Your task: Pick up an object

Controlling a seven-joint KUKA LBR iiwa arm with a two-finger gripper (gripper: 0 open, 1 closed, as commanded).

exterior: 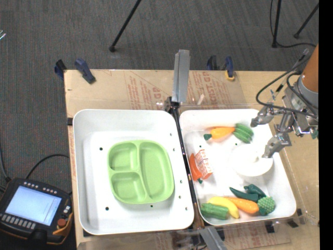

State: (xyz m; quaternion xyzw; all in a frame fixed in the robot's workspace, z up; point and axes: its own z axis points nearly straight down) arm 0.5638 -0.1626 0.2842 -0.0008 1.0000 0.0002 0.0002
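Camera view: metal hand (270,134) spread open, holding nothing, above round white plastic bowl (251,163).

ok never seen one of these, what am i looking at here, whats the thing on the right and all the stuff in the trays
One camera looks down at a slant on a bench with two shallow white bins. The thing entering from the right is a robot arm; its claw hangs open above the right bin, holding nothing. Its job is to pick something up. The right bin holds toy food: a carrot, an orange packet, a white bowl, and a banana among toy vegetables at the near edge. The left bin holds a green divided plate.
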